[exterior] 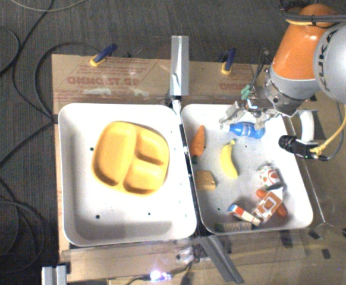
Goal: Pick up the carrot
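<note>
Camera view: the grey arm with its orange band (307,43) reached in over the far right corner of the right bin (304,215). The pincer (248,113) hung low over that bin's far end, metal fingers (231,117) splayed apart, so it read as open, with nothing visibly between them. Just under and nearer the camera than the pincer lay a blue item (247,130), touching or nearly touching the fingertips; hard to tell which from this angle. My read: the pincer sat over the blue item, not the target.

The carrot (198,140) lay to the pincer's left, against the right bin's left wall, long axis running roughly along that wall, thick end toward the far side. Clearly apart from the pincer, not touched. Being tucked against the wall probably left little room for a finger on that side, so a grasp along the free side or from above the length looked more workable.

Between carrot and pincer, slightly nearer the camera, lay a yellow banana (228,160), apart from both. A tan block (205,180) sat near the carrot's thin end, just beside it, maybe crowding an approach from that end. Farther from the pincer, in the near right part of the bin, a cluster of small red and white packages (267,202) lay heaped together.

Well to the pincer's left, the left bin (78,218) held a yellow divided tray (131,157), apparently upside down or tilted, cannot say which.

Judgement: pick not yet started; the pincer needed to shift left to the carrot.
</note>
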`<state>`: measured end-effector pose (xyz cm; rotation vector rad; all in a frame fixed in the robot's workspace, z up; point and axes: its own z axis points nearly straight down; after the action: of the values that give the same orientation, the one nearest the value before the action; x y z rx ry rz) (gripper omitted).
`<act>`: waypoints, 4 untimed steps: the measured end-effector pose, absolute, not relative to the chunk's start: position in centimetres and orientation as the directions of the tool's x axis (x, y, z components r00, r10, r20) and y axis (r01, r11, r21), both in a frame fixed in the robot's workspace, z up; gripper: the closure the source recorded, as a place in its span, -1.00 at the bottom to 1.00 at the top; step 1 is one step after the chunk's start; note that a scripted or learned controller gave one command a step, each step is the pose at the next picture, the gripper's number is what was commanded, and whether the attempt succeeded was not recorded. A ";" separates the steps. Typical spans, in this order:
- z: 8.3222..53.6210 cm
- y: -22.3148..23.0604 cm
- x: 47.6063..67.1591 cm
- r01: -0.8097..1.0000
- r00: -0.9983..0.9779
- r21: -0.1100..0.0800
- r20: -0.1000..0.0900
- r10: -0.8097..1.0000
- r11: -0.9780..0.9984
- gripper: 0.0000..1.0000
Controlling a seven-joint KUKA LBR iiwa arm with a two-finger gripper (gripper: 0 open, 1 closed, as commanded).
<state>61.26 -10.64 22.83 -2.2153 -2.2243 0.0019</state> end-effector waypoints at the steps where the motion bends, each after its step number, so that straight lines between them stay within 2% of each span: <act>1: 10.5 -9.3 66.7 0.990 -0.138 0.019 -0.007 0.990 0.138 -1.00; 2: 18.3 -8.4 61.2 0.984 -0.178 -0.002 0.001 0.984 0.178 -1.00; 3: 11.4 -10.3 63.7 0.972 -0.233 0.014 -0.007 0.973 0.233 -1.00; 4: 9.5 -10.4 61.5 0.973 -0.229 0.023 -0.015 0.973 0.229 -1.00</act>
<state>61.50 -10.42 9.52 -1.9664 -2.4833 -0.0131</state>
